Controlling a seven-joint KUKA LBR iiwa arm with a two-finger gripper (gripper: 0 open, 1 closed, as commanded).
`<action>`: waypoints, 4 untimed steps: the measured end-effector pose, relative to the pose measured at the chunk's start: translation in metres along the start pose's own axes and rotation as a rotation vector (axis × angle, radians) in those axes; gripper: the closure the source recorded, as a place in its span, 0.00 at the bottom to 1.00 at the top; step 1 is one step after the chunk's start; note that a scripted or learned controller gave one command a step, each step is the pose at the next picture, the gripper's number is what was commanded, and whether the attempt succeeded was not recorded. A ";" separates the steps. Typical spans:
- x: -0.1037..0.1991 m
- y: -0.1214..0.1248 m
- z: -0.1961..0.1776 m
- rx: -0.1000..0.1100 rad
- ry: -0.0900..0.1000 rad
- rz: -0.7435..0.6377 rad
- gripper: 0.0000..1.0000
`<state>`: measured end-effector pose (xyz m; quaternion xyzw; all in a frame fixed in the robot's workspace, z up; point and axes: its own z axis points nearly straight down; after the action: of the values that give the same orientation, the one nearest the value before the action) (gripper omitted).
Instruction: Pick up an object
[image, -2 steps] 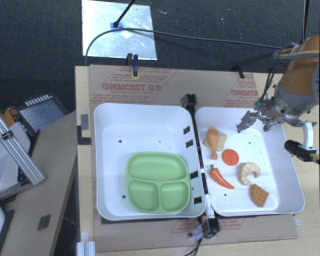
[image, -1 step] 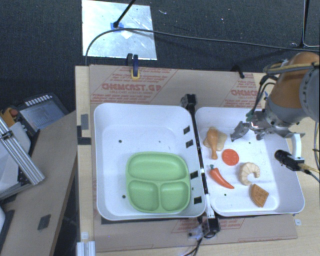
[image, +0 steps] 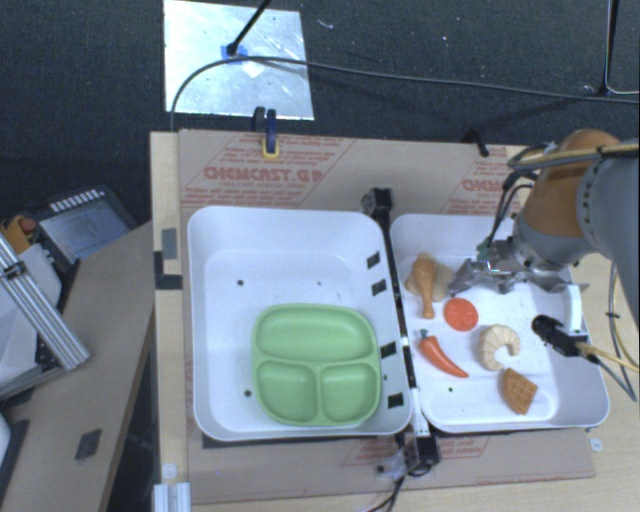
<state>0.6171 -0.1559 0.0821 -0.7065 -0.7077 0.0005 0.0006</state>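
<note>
Lying in the right bin (image: 585, 405) are five small toy foods: a drumstick (image: 426, 282), an orange-red disc (image: 461, 314), a chili (image: 440, 355), a shrimp (image: 498, 345) and a waffle wedge (image: 518, 390). Nearest the gripper (image: 468, 279) are the disc, just below it, and the drumstick, just left. All look like light, stiff plastic, likely a bit slick. The disc lies flat, so it offers little to pinch; I judge the drumstick easier, taken across its narrow shank, or the shrimp across its curled body.

The gripper hangs low over the bin's upper middle. Whether its fingers are spread or closed I cannot tell, and nothing shows between them.

The pieces lie apart, though chili and disc are near each other, so a descent on one may nudge the other. The left bin (image: 215, 300) holds a green divided tray (image: 315, 360). A black divider with clips (image: 390, 300) runs between the bins on the table (image: 200, 165).
</note>
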 end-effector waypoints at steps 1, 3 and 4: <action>0.000 0.001 -0.014 -0.005 -0.002 0.000 1.00; 0.001 0.010 -0.127 -0.009 -0.001 -0.004 1.00; 0.001 0.011 -0.143 -0.006 -0.001 -0.003 1.00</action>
<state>0.6286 -0.1553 0.2255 -0.7054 -0.7088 -0.0012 -0.0017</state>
